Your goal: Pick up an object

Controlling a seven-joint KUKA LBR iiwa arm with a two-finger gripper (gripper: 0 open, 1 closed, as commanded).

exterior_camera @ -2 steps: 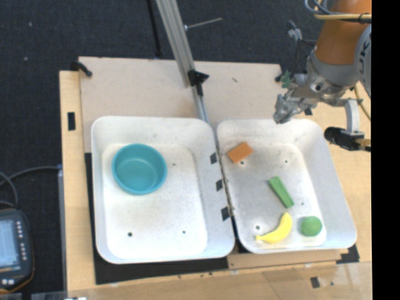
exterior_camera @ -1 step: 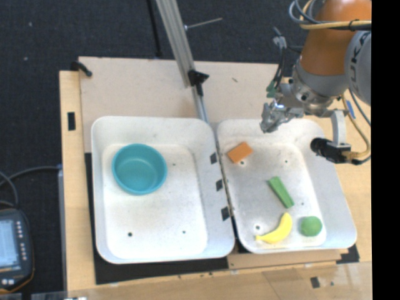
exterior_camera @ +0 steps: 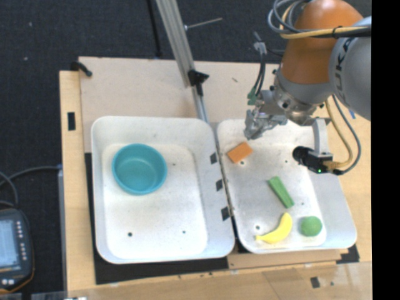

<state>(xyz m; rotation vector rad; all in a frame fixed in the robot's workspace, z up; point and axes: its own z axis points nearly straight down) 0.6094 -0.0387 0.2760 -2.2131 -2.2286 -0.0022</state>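
Part of "KUKA" lettering shows on the grey arm, cut off at the frame edge. The two-finger gripper point(exterior_camera: 255, 129) is blurred; its opening cannot be told. A small orange block point(exterior_camera: 239, 152) lies just below it.

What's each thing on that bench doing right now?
Gripper: hanging over the right bin's far end, holding nothing I can see.
Orange block: lying loose, just below the gripper.
Green bar: lying flat.
Banana: lying flat.
Green ball: resting beside the banana.
Blue bowl: upright, left bin.

The wooden bench point(exterior_camera: 137, 86) bears two white bins point(exterior_camera: 109, 242) side by side.
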